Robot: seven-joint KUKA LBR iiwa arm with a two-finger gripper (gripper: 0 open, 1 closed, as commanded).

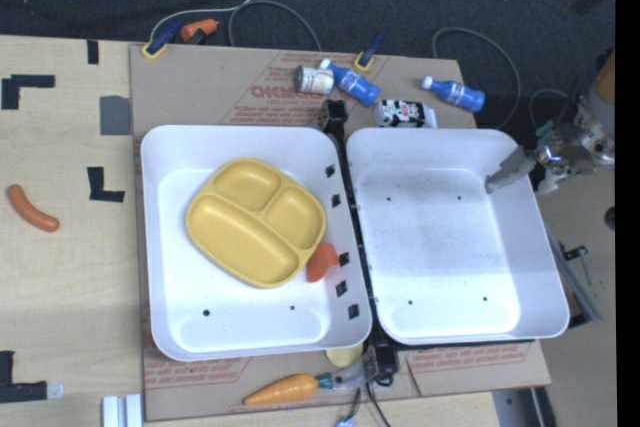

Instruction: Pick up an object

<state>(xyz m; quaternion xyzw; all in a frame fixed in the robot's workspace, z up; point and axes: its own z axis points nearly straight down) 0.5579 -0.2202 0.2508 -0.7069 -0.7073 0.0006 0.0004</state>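
In the left bin lies a yellow divided plate. A small orange-red object rests against the plate's lower right edge. My gripper hangs over the right rim of the right bin, far from the plate and the orange-red object. I see nothing held in it.
Behind the bins lie a white container, two blue bottles and a black-and-white packet. A toy carrot lies in front of the bins. A sausage sits on the bench at far left.
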